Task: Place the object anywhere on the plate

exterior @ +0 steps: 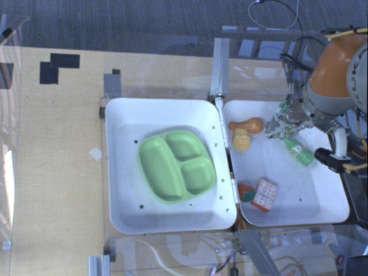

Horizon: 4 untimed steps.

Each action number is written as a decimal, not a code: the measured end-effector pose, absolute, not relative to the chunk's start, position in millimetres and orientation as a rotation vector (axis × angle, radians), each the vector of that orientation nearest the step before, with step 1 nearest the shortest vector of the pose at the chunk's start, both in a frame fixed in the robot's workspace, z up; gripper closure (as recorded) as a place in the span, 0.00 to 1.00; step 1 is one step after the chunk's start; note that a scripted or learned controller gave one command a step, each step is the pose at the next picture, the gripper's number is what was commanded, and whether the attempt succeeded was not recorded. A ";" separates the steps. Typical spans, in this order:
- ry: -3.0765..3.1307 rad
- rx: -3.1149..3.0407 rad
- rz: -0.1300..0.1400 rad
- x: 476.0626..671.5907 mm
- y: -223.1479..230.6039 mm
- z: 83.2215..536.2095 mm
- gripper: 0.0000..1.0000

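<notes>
We saw the plate bare, nothing placed | gripper over the right bin near the bottle | grip state: could not tell | whole task remained

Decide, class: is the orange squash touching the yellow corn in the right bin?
Touching. The camera view shows the squash lying directly against the corn below it, with no white bin floor visible between them.

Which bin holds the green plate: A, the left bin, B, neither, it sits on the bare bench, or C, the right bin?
A: the green plate lies in the left bin, while the right bin holds the green bottle and other small items.
</notes>
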<state>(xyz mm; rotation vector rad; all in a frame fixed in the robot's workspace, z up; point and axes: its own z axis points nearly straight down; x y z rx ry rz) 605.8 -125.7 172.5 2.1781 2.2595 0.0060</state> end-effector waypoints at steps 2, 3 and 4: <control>2.314 2.124 0.003 556.5 -9.5 184.4 1.00; 2.557 1.819 0.006 528.9 86.9 215.4 1.00; 2.556 1.820 0.006 528.9 86.5 215.4 0.00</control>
